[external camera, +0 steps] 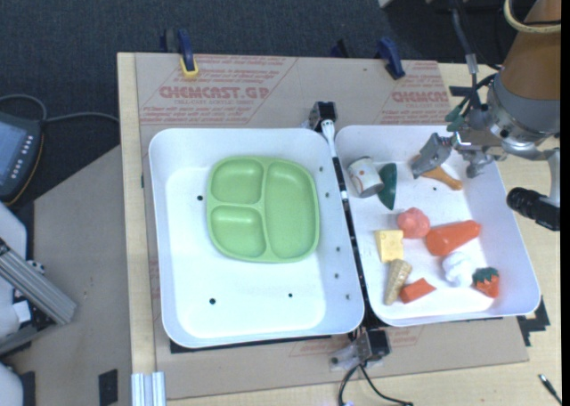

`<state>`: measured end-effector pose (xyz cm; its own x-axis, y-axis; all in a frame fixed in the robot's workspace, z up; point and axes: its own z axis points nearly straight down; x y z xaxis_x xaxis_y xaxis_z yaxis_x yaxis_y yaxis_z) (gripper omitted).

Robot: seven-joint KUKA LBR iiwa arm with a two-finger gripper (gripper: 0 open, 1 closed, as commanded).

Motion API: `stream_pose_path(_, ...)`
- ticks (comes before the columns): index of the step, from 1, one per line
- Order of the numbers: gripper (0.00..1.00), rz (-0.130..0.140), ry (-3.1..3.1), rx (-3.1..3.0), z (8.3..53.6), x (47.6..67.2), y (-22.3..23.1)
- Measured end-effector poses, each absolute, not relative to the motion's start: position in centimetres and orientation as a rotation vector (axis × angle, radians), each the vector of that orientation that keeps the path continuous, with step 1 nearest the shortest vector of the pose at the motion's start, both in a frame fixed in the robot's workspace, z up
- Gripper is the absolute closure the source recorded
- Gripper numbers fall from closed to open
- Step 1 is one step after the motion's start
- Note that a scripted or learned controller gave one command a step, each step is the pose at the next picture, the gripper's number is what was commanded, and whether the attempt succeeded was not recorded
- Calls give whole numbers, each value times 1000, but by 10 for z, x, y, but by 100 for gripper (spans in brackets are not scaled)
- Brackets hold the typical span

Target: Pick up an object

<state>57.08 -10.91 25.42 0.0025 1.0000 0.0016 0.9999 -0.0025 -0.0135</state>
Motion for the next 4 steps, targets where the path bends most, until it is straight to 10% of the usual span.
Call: stream_pose_path(4, 0, 6, -2216, -2219, 127, 577, -120)
